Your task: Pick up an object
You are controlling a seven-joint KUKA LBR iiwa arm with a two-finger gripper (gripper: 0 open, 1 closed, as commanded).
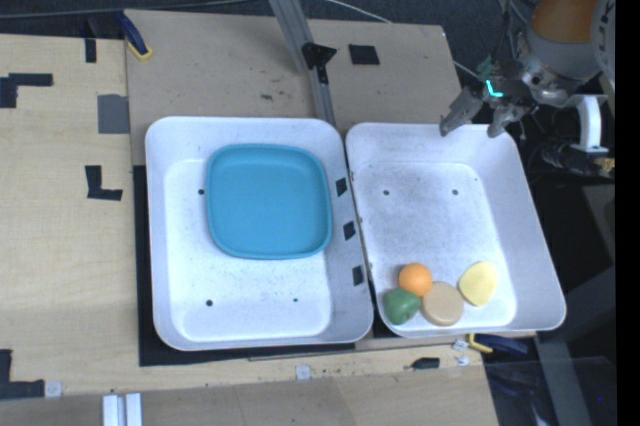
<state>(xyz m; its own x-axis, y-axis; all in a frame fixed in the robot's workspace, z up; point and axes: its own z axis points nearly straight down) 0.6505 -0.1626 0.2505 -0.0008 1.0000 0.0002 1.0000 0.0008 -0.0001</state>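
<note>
In the near corner of the right bin [520, 214] lie several small objects close together: an orange ball [415, 278], a green piece [401, 305], a tan round piece [442, 305] and a yellow piece [478, 282]. My gripper [475, 119] hangs over the far right rim of that bin, well away from the objects. Its two dark fingers [455, 114] are spread apart with nothing between them.
The left bin [170, 214] holds a blue square plate [268, 200]. A grey metal pole [290, 4] slants up from between the bins at the back. Cables run across the dark floor behind the bench.
</note>
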